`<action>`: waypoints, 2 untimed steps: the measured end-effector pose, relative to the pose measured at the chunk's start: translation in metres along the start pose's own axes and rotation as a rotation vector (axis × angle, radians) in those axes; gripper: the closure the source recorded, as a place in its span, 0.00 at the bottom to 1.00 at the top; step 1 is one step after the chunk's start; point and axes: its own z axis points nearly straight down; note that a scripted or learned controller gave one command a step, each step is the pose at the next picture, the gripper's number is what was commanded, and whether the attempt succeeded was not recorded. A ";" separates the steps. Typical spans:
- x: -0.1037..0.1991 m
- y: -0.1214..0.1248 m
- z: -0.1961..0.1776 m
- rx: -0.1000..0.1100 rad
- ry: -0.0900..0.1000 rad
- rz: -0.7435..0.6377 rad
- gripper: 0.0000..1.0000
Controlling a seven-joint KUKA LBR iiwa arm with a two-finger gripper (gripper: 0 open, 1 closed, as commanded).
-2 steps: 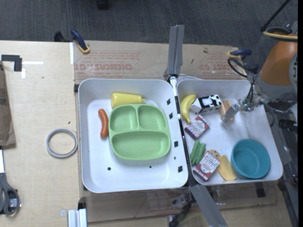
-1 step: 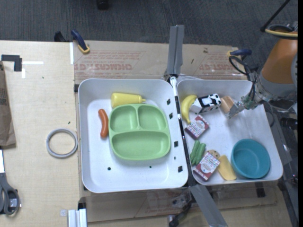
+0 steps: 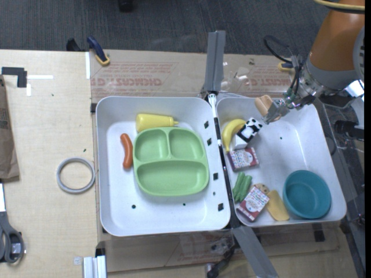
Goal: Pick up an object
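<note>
My gripper [image 3: 272, 114] hangs over the back of the right bin [image 3: 301, 135], below the orange-banded wrist. Just left of it lie a small black-and-white toy [image 3: 250, 129] and a yellow banana [image 3: 231, 133]. A tan piece [image 3: 264, 103] rests by the bin's back wall, close to the gripper's upper left. Nothing shows as held. Nearer the front are a red packet [image 3: 243, 158], green bean pods [image 3: 242, 186], a second red packet [image 3: 253, 202], a yellow piece [image 3: 278, 206] and a teal bowl [image 3: 307, 194].
The left bin [image 3: 110, 178] holds a green divided plate [image 3: 171, 161], a yellow corn-like toy [image 3: 155, 121] and an orange sausage [image 3: 126, 150]. A grey ring [image 3: 76, 174] lies on the bench at the left. A grey divider bar [image 3: 215, 62] stands between the bins at the back.
</note>
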 end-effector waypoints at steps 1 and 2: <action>0.000 0.002 0.088 0.002 0.000 0.029 1.00; 0.052 0.064 0.028 0.001 0.000 0.121 1.00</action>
